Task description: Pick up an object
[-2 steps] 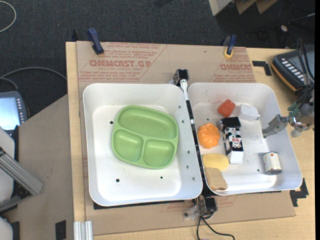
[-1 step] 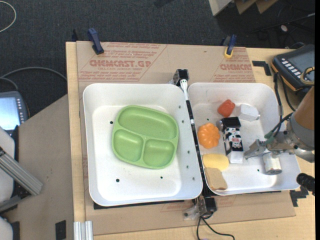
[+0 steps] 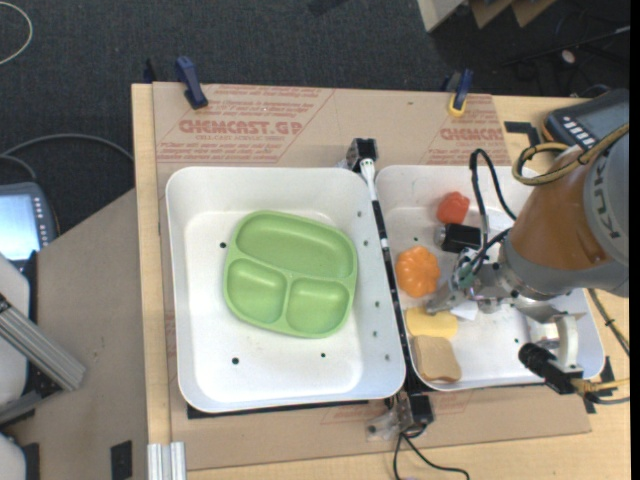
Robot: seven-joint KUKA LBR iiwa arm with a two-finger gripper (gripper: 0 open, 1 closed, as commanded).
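The right bin [image 3: 500,373] holds several small items. An orange pumpkin-like toy [image 3: 417,270] lies by the divider, with a yellow piece [image 3: 430,323] and a tan bread-like slice [image 3: 438,359] in front of it. A small red-orange piece [image 3: 453,206] and a black block [image 3: 461,237] sit toward the back. My gripper [image 3: 458,293] hangs low in this bin, just right of the orange toy and right above the yellow piece. The wrist and cables cover its tip.
The left bin [image 3: 190,268] carries a green divided plate [image 3: 291,273]. A black rail [image 3: 383,258] runs between the two bins. The bulky arm [image 3: 565,233] covers the right bin's right half. Blue and yellow clamps stand at the bench's back edge.
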